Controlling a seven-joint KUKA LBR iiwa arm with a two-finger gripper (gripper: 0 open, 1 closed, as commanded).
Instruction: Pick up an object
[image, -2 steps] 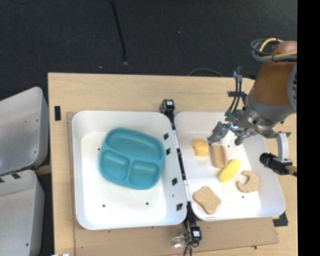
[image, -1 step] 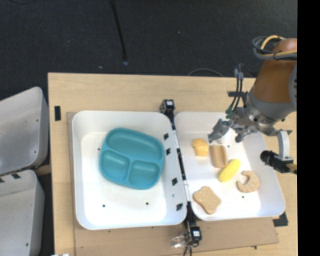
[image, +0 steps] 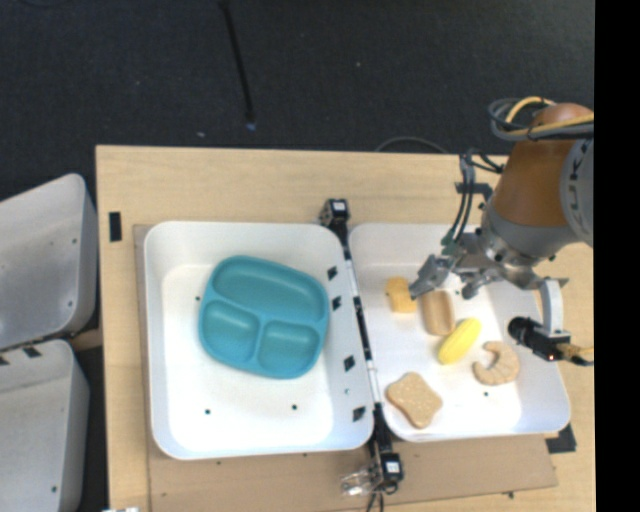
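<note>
Tan and cylinder-shaped, the bread roll (image: 437, 313) lies in the right bin (image: 540, 415), and this is the object nearest to your gripper (image: 447, 280). The roll sits just below the gripper in the camera view, so close that the fingertips seem to reach its upper end. Its long axis runs almost up and down in the view, tilted only a little. An orange cheese-like block (image: 401, 296) rests just to the left of the roll, and a yellow lemon-shaped piece (image: 459, 341) lies just beside its lower right end.

You can see two dark fingers (image: 432, 274) spread apart, so the gripper looks moderately wide, and nothing sits between them. I judge that a short descent over the roll is needed, with the fingers closing across its narrow width. Be careful: the close neighbours may be pushed or caught.
</note>
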